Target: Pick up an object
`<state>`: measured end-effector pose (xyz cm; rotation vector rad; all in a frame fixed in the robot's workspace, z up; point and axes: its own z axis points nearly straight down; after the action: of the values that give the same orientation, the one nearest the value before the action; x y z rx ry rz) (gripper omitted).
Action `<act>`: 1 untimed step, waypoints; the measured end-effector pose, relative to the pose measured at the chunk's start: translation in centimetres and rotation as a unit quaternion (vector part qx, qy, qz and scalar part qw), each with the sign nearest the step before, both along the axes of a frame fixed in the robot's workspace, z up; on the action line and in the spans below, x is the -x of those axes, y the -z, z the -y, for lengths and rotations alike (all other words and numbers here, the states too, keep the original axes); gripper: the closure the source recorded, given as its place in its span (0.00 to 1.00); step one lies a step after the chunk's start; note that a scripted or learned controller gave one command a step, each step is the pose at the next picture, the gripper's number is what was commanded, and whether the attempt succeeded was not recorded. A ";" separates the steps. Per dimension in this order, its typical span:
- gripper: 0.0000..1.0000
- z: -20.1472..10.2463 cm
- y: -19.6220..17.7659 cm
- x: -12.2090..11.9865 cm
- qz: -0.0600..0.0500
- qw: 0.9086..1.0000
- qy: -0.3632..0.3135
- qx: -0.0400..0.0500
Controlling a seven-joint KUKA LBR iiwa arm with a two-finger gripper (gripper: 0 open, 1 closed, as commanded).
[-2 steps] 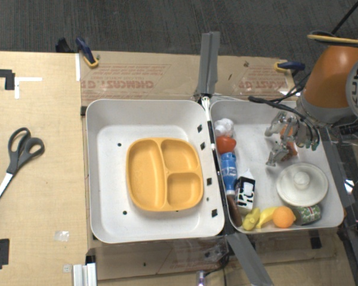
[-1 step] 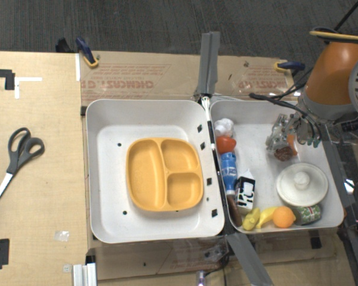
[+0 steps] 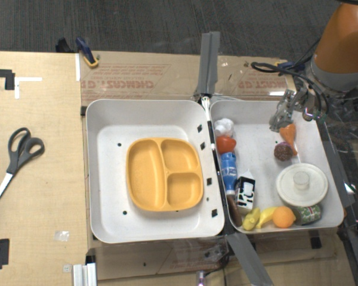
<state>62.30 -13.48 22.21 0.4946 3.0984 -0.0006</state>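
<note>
A smooth orange carrot (image 3: 289,133) is seen at the metal gripper (image 3: 284,117) near the right bin's (image 3: 328,159) far edge, the grip itself undeterminable.

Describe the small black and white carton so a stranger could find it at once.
Look in the right-hand white bin, along its left wall. Below the blue bottle stands the black and white carton, just above the yellow banana. It is the only boxy, black-printed item among rounded, colourful ones.
</note>
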 end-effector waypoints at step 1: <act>1.00 0.8 12.9 3.6 0.000 0.985 -0.170 0.000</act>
<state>58.74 -14.25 9.28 -0.0396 3.1375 -0.0012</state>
